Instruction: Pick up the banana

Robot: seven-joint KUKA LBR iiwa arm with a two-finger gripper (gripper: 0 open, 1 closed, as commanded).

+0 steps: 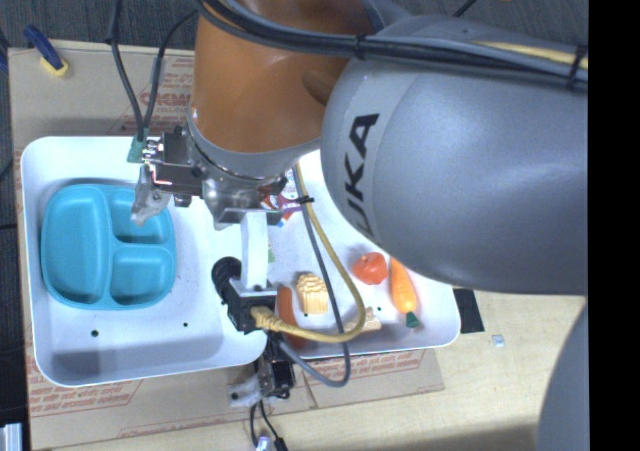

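Note:
My gripper (149, 201) hangs over the left bin (60, 359), at the upper right corner of a blue compartment tray (105, 244) that lies there. The orange-banded wrist and grey arm cover much of the right bin (440, 329). In the part of that bin I can see lies a pale yellow ridged piece (312, 294), with an orange-brown thing (285, 305) just left of it. I cannot make out a banana shape among them.
A small red-orange tomato-like ball (370, 267) and an orange carrot (402, 289) lie near the right bin's front right corner. A blue and yellow tool (45, 49) rests on the bench beyond the left bin. The arm hides the rest of the right bin.

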